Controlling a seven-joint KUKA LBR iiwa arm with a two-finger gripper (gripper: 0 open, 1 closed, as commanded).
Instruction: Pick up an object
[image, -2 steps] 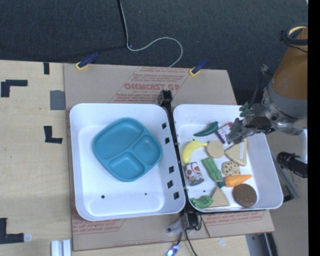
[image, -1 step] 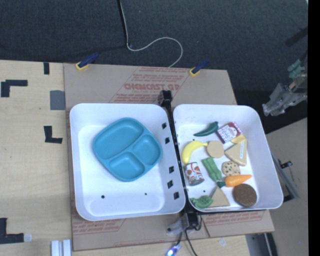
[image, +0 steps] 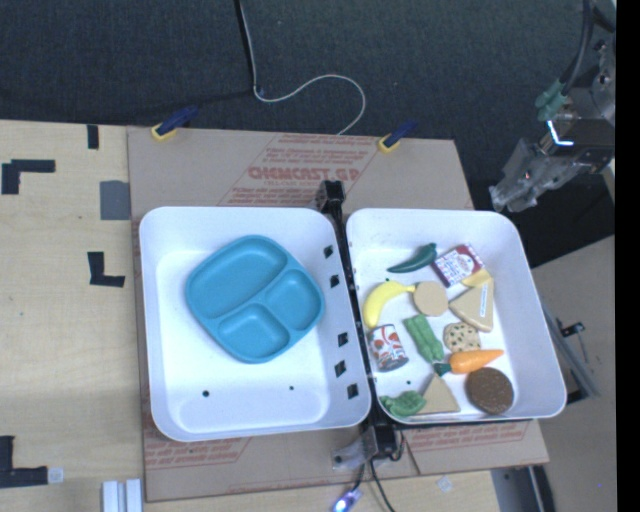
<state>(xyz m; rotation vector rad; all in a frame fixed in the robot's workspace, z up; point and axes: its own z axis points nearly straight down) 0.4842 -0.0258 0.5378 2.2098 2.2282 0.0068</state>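
Note:
The right bin (image: 520, 262) holds several toy foods: a yellow banana (image: 383, 298), a dark green pepper (image: 412, 260), a maroon packet (image: 457, 264), a tan round biscuit (image: 431, 298), a cheese wedge (image: 478, 305), a chocolate-chip cookie (image: 461, 336), an orange carrot (image: 474, 361), a brown round patty (image: 490, 390), a green pod (image: 423, 336), a red-and-white can (image: 388, 346) and a leafy green piece (image: 403, 404). My gripper (image: 520, 180) hangs above and beyond the bin's far right corner, off the bin, with nothing visibly in it.
The left bin (image: 165, 330) carries a blue divided plate (image: 254, 297). Both bins rest on a cardboard sheet (image: 290, 165) held by yellow and blue clamps. A white cable (image: 300, 90) loops over the dark cloth behind. Black clips (image: 340, 300) line the seam between the bins.

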